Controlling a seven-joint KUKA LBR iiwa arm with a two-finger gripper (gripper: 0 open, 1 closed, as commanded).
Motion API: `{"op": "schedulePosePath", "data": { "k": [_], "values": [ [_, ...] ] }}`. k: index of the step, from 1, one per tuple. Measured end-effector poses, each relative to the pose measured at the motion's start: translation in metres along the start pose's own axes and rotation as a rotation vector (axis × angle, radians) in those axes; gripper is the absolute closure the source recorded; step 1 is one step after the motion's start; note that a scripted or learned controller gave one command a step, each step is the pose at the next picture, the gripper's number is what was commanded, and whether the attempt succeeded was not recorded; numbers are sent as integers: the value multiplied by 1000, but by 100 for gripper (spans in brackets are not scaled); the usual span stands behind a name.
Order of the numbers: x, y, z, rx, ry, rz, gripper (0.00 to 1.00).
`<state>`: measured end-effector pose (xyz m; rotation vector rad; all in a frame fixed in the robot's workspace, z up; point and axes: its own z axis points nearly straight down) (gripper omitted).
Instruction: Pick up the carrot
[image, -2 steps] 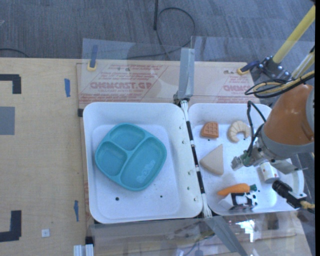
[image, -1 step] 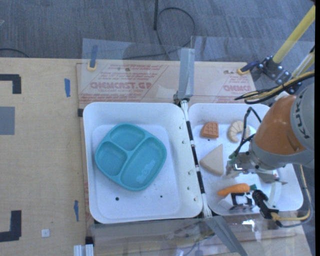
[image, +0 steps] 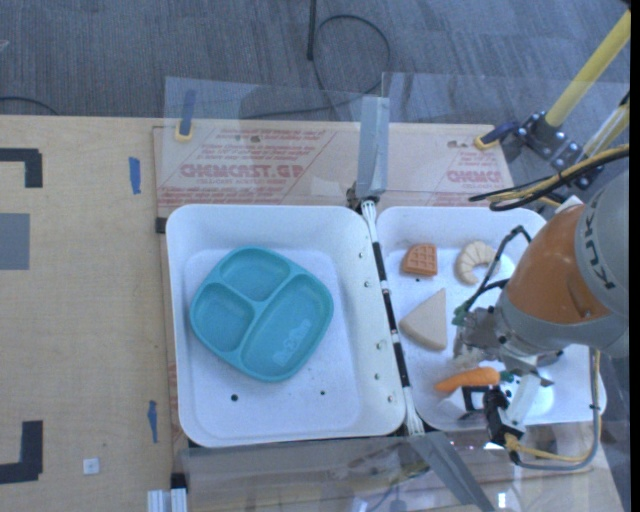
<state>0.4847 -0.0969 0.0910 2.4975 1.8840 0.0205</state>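
The carrot (image: 460, 381) is a small orange piece lying crosswise near the front edge of the right white bin (image: 445, 225). My gripper (image: 482, 372) is right over the carrot's right end, hanging from the grey arm with the orange band (image: 555, 275) that reaches in from the right. The carrot's left tip pokes out toward the bin's middle. The wrist and cables hide the gripper's tips and how they meet the carrot.
In the right bin a beige wedge (image: 427, 320) lies just up-left of the carrot, with a waffle piece (image: 421, 260) and a pale pastry (image: 475, 262) at the back. The left bin (image: 200, 240) holds a teal divided plate (image: 262, 313).
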Motion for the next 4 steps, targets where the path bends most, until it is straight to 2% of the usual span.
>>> {"op": "schedulePosePath", "data": {
  "k": [1, 2, 4],
  "values": [
    [65, -19, -93, 21, -5, 185, 100],
    [87, -17, -93, 22, 0, -249, 100],
    [85, -15, -112, 20, -2, -245, 100]
  ]
}}
